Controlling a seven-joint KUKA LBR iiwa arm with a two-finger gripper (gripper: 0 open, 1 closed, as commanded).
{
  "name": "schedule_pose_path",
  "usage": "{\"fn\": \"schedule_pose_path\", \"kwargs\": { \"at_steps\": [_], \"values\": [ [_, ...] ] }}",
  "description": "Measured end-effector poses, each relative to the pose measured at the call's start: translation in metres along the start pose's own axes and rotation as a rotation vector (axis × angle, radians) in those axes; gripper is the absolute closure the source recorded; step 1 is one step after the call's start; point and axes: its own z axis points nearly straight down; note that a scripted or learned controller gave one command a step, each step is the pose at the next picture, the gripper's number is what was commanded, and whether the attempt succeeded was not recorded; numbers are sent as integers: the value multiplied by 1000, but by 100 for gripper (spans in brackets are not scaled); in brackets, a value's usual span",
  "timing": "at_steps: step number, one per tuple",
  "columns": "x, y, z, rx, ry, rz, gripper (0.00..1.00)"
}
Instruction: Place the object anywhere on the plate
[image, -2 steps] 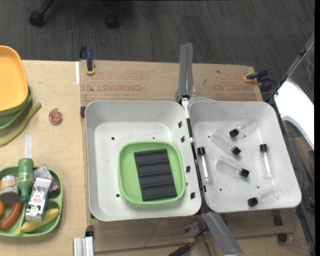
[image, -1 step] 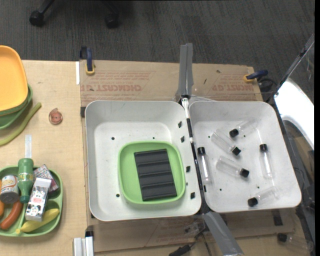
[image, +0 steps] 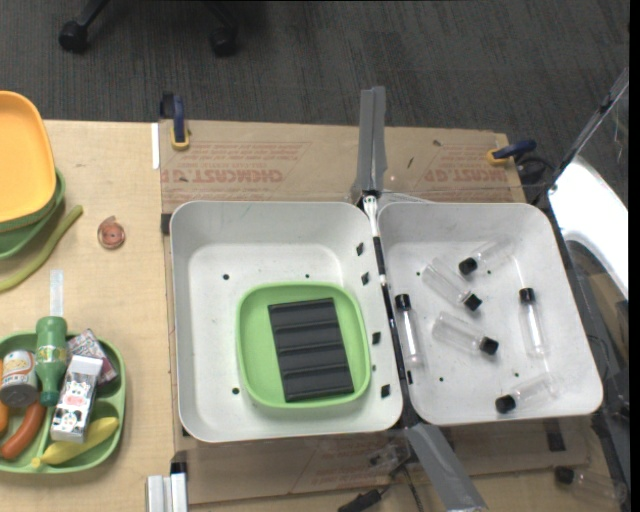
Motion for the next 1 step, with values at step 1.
{"fn": "schedule_pose_path", "kwargs": {
  "at_steps": [1],
  "values": [
    [13,2,1,-1,-2,-1,0]
  ]
}}
